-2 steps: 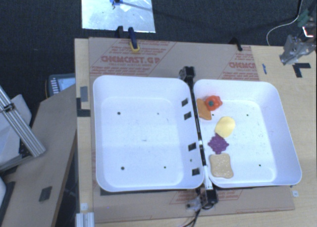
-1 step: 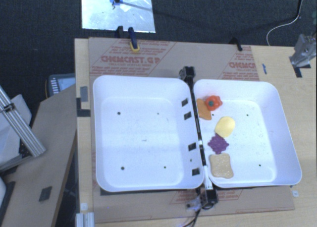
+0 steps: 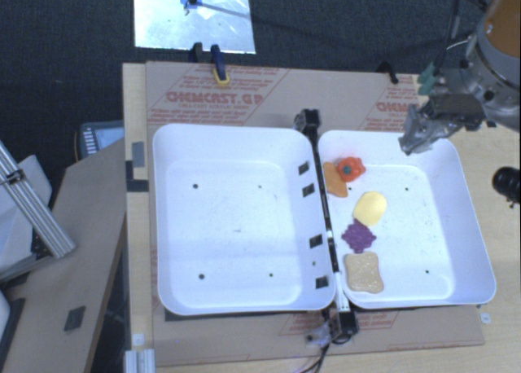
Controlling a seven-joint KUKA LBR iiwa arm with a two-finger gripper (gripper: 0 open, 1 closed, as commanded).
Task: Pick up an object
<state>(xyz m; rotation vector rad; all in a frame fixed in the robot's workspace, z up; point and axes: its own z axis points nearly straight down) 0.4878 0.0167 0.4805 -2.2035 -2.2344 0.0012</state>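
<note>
**End effector poised over the far corner of the right bin, objects lying apart from it along the near-left side**

The grey arm with its orange band reaches in from the right, and its metal end effector hangs above the far rim of the right shallow white bin. Whether its tips are spread or closed cannot be told from this slanted view, and nothing can be seen held in them.

All the small objects lie in the right bin, gathered along its left side beside the black hinge strip that divides the two bins. Nearest the end effector is a round orange toy with a dark green top, lying to the left of the end effector and nearer the camera, well apart from it. Touching that toy on its left is a flat orange wedge-shaped piece. Further toward the camera lies a pale yellow, lemon-shaped object, then a purple, knobbly cluster-shaped toy just beside it, and last a tan slice shaped like toast near the bin's front left corner. These three form a loose line running away from the end effector, the toast-shaped slice being the farthest from it.

The left shallow white bin lies alongside. Both bins rest on a brown cardboard sheet with red lettering laid over the pale wooden surface.
</note>
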